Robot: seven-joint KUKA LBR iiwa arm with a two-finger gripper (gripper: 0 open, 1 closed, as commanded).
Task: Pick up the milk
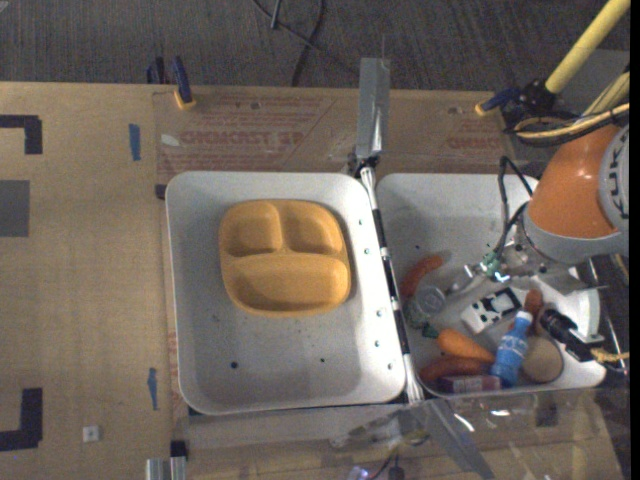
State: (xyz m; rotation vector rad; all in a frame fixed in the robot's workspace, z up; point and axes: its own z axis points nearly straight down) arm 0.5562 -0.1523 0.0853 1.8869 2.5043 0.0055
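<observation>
From my seat I see the left bin (190, 298) well off to the gripper's left, carrying a yellow divided tray (285, 256) that lies flat in its upper half. A metal clamp strip (371, 108) stands between the two bins at the far edge. In the right bin (440, 208) the gripper (440, 303) points down and left into the clutter; whether it is wide, narrow or holding anything I cannot tell. A hot dog (420, 273) lies just up and left of it. The milk (488, 309), a small white carton with black marks, sits just to its right, close under the wrist. Below the gripper lies a carrot (464, 344), and right of that a blue bottle (512, 348) leans. The orange band (575, 193) of the arm looms up to the right.
</observation>
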